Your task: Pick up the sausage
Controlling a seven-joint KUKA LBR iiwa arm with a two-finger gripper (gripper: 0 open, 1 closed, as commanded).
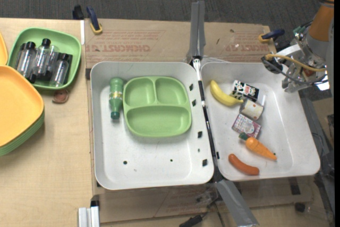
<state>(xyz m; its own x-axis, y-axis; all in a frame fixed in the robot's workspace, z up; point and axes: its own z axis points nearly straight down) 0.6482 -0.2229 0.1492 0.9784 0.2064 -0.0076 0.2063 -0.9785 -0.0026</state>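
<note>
The sausage [244,164], reddish orange and short, lies near the front edge of the right bin [305,125]. My gripper [291,72] hangs over the far right corner of that bin, well behind the sausage and to its right, below the arm's orange band [322,25]. Cables and metal parts crowd the wrist.
The right bin also holds a carrot [260,148] just behind the sausage, a pink packet [246,125], a small can [252,109], a cow-patterned box [245,91] and a banana [223,94]. A green divided plate [157,106] and a green bottle [115,97] lie in the left bin.
</note>
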